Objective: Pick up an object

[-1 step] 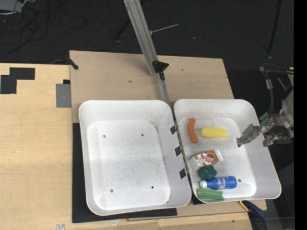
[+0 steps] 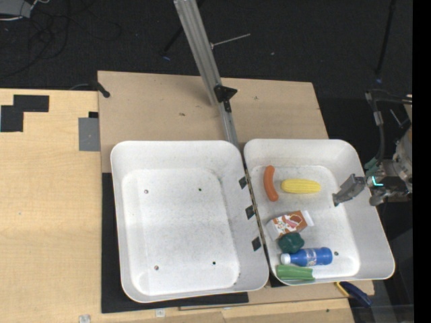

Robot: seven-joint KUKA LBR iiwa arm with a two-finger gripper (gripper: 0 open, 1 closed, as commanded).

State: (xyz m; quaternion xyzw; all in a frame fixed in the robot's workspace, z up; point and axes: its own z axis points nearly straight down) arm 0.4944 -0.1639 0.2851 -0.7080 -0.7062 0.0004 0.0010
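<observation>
The right bin point(image 2: 367, 264) holds several items. An orange sausage point(image 2: 271, 182) lies next to a yellow corn cob point(image 2: 300, 187). Below them are a red-and-white packet point(image 2: 290, 222), a dark green lump point(image 2: 291, 241), a blue bottle point(image 2: 310, 256) and a green pod point(image 2: 294, 273). My gripper point(image 2: 356, 198) hangs over the right side of this bin, to the right of the corn cob and apart from it. It is open with nothing between its fingers; one grey finger point(image 2: 347, 189) points down-left.
The left bin point(image 2: 121, 180) lies beside the right one, joined by black clips point(image 2: 250, 211). A slanted metal rail point(image 2: 202, 52) rises from behind the bins. Tan board surrounds both bins.
</observation>
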